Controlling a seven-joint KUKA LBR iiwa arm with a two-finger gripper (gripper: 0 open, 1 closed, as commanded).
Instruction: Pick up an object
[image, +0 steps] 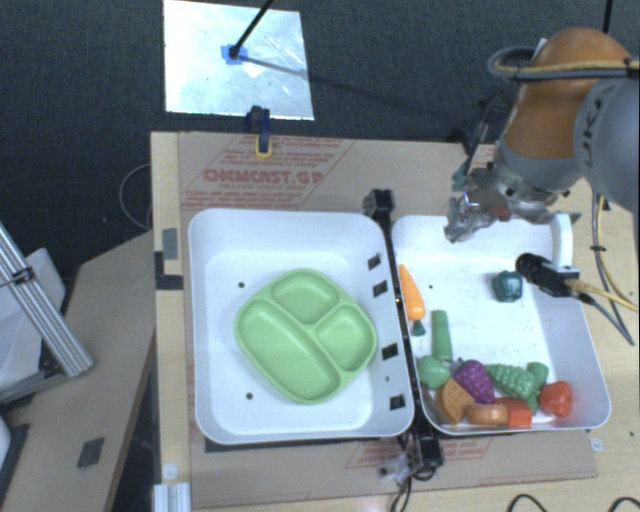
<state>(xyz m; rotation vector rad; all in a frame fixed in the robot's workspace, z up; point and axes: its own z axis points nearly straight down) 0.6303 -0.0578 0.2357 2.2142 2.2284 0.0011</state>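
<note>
No object is held yet, so a target has to be judged. The small teal toy is the likeliest, since it lies alone on the floor of the right bin, toward that bin's far right side and well apart from the rest. It is probably hollow moulded plastic: light, stiff, smooth and somewhat slippery, and not fragile. Its shape is rounded and too small to read clearly, possibly a pepper. It would be best taken across its widest part, from straight above, so that it is not squeezed out sideways.

A carrot lies along the right bin's left wall. It is long and tapered, and would be taken across its thick middle, though the wall leaves little room on one side. A heap of toy food is crowded into the right bin's near edge, its pieces touching one another. A clean hold there would be harder, and neighbours could be dragged along.

The gripper hangs over the right bin's far left corner, near the rim, with nothing seen in it. Whether it is open or closed cannot be told from this angle.

Beside the right bin, touching its left wall, stands the left bin, in which a green divided plate is set.
</note>
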